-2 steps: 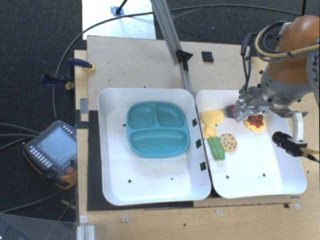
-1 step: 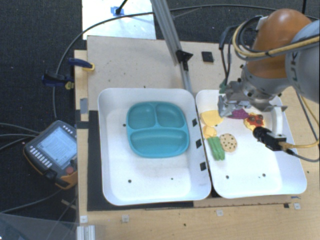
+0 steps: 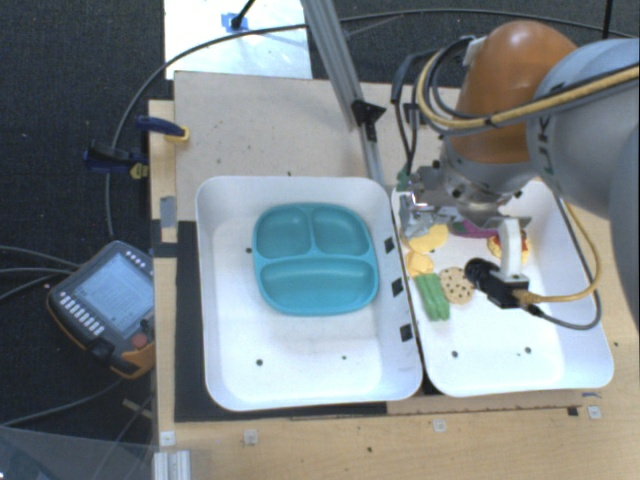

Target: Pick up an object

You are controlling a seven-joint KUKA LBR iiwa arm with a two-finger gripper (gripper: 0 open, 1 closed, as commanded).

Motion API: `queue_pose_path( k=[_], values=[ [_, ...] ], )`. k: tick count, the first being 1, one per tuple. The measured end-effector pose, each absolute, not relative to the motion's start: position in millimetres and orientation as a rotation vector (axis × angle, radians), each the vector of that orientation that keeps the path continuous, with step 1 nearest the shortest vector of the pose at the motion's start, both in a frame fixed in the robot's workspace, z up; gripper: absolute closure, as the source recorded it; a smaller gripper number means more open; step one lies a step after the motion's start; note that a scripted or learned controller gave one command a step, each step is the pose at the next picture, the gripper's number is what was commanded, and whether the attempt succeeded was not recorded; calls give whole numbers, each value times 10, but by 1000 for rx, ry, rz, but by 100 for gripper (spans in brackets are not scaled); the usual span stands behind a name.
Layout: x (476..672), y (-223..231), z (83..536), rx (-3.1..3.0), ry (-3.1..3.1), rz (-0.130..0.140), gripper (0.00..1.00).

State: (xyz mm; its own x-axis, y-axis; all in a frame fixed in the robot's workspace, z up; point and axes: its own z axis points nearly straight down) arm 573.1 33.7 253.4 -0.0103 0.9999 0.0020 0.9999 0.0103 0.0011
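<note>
The right bin [image 3: 520, 363] holds a small cluster of toy food near its left wall. A yellow piece [image 3: 433, 238] lies uppermost, with a smaller yellow piece [image 3: 418, 264] just below it. Lower down are a green ribbed piece [image 3: 434, 296] and a round speckled cookie [image 3: 457, 284]. A magenta thing [image 3: 470, 230] peeks out from under the wrist. My gripper [image 3: 412, 216] hangs low over the bin's upper left corner, right beside the uppermost yellow piece. The arm's bulk hides the bin's upper part.
The left bin [image 3: 230, 368] holds a teal divided plate [image 3: 315, 258]. A slanted grey pole [image 3: 335, 48] crosses above the bins' dividing wall. A handheld controller [image 3: 105, 303] lies off the bench at the left.
</note>
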Motion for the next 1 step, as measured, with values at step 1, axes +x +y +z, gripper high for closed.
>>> queue_pose_path(
  k=[1],
  values=[
    [5822, 848, 2342, -2210, -2232, -3, 100]
  ],
)
